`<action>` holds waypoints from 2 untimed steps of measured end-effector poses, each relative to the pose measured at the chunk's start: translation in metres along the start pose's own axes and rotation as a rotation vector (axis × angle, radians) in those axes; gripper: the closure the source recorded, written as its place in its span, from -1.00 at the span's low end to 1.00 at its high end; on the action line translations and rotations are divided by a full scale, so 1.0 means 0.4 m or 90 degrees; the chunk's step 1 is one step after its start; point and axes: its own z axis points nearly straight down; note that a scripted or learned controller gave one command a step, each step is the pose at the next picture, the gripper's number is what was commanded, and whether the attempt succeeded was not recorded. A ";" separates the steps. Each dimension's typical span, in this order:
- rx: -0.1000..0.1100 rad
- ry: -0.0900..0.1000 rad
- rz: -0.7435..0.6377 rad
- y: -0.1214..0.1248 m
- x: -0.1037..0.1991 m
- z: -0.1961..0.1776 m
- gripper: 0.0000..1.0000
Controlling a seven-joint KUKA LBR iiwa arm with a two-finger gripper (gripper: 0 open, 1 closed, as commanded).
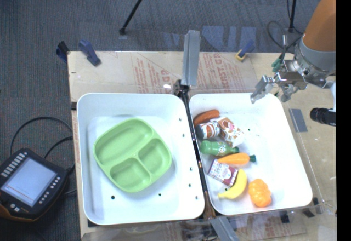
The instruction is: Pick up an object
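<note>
The objects for picking lie together in the right bin point(285, 141), all in its left half, close to the wall that it shares with the left bin point(88, 141). Taking this shared wall as the landmark: the sausage point(206, 116) is the farthest from the camera and just beside the wall; below it a small can point(208, 131) stands next to the wall, and a white packet point(231, 131) touches the can on the side away from the wall. Next comes the green bottle point(217, 148), lying with one end near the wall, then the carrot point(237, 159) a bit farther from it. A dark red packet point(221, 172) lies near the wall under the carrot, the banana point(236, 187) partly rests on this packet, and the orange pepper point(260, 192) is the farthest from the wall, just beside the banana. On the other side of the wall, the green divided plate point(133, 154) sits in the middle of the left bin. The gripper point(272, 86) hangs above the far right corner of the right bin, well apart from the wall and from all objects; its fingers point(259, 92) are spread apart and nothing is between them.
</note>
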 end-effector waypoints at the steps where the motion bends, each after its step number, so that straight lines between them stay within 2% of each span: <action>1: 0.003 0.000 0.214 -0.051 0.159 -0.031 -1.00; 2: 0.004 0.000 0.239 -0.170 0.175 0.317 -1.00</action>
